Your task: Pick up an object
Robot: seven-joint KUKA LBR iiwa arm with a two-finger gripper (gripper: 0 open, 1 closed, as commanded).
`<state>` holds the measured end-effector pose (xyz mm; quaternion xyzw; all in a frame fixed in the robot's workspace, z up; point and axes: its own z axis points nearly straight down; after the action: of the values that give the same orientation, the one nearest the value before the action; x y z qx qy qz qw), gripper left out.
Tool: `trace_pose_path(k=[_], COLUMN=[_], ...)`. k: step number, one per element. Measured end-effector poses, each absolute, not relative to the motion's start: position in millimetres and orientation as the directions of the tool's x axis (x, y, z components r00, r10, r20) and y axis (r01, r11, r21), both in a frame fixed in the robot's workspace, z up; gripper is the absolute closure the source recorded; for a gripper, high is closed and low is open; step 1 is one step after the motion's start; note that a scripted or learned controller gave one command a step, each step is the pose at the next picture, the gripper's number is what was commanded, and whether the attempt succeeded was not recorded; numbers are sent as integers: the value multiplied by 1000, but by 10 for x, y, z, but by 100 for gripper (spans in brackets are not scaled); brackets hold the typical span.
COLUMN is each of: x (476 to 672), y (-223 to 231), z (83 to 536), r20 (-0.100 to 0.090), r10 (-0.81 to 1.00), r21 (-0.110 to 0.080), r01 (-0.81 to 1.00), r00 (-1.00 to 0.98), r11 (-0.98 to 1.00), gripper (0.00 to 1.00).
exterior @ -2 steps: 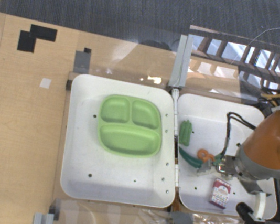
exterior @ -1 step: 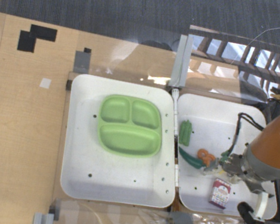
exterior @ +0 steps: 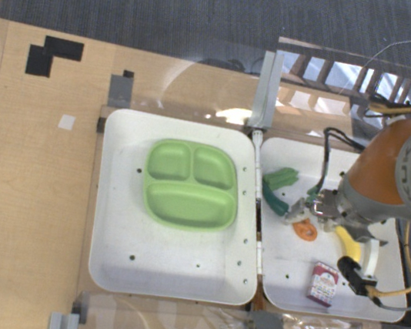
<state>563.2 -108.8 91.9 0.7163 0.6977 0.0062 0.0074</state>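
The right bin (exterior: 285, 271) holds several small objects. A light green piece (exterior: 280, 177) lies near its back left, with a darker green piece (exterior: 276, 204) just in front of it. An orange ring-shaped object (exterior: 304, 230) lies mid-bin, and a yellow banana-like object (exterior: 347, 243) sits to its right, partly under the arm. A small red and white box (exterior: 324, 283) rests near the front. My gripper (exterior: 312, 205) hangs low over the bin, just above the orange object and right of the dark green piece.
The left bin (exterior: 115, 215) holds a green divided plate (exterior: 190, 185). A raised divider (exterior: 257, 215) separates the two bins. The arm's grey body and orange band (exterior: 380, 169) cover the right bin's back right, and black cabling (exterior: 356, 276) hangs by the box.
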Motion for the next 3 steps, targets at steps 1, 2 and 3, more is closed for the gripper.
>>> trace_pose_path(k=[1, 2, 3], x=[5656, 5046, 5806], y=[-1060, -1670, -1319], z=[1037, 1418, 2339], r20=[1, -1, 0], r10=[1000, 997, 986], r21=[24, 4, 5], r01=[999, 997, 986], r00=[22, 83, 169], r11=[-22, -83, -169], gripper=[100, 100, 100])
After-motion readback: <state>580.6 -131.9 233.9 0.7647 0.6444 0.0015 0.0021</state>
